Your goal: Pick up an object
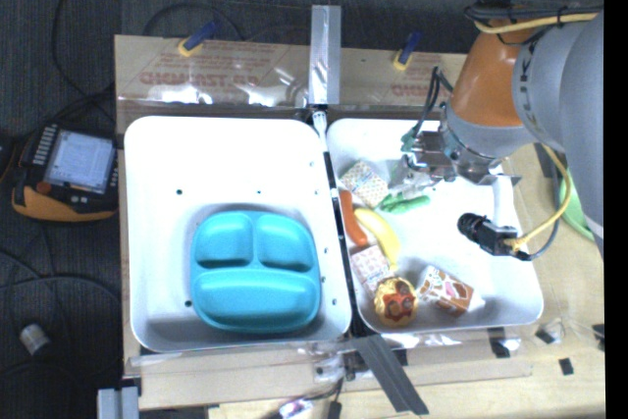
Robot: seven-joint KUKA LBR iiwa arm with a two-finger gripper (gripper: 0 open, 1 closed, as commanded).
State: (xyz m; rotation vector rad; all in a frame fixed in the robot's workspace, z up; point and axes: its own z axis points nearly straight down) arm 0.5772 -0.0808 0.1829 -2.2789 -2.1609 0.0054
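The right bin (pixel 510 304) holds several small objects. A patterned packet (pixel 361 179) lies near its back left, a green piece (pixel 404 202) beside it, a yellow banana (pixel 379 232) and an orange item (pixel 349 219) along the left wall. A checkered packet (pixel 370 264), a round gold-red item (pixel 395 300) and a small printed box (pixel 445 290) sit toward the front. My gripper (pixel 419 163) hangs low over the bin's back part, just above the green piece and right of the patterned packet. I see nothing clearly between its fingers.
The left bin (pixel 167 162) holds a blue sectioned tray (pixel 257 272). A metal divider post (pixel 325 44) stands behind the bins' shared wall. A black cable fitting (pixel 483 231) hangs off the arm over the right bin. A handheld device (pixel 74 167) lies left of the bench.
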